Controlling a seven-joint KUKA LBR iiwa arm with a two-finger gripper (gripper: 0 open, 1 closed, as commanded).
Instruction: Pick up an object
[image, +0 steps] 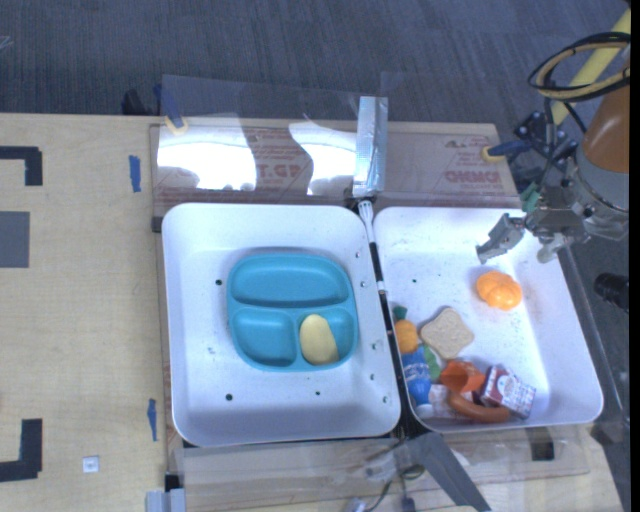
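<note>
We see the arm (598, 170) at the right: a rounded orange band near the top, pale grey housing below it. Black and yellow cables (580, 65) loop above, with a blue fitting beside them. The gripper (522, 240) is grey metal with two stubby fingers; its finer detail is perhaps too blurred to tell.

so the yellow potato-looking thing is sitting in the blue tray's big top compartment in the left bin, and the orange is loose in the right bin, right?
Not quite. The camera view shows the yellow potato-like piece in the lower right compartment of the blue tray, not its big top one. The rest holds: the tray sits in the left bin, and the orange lies loose in the right bin.
</note>
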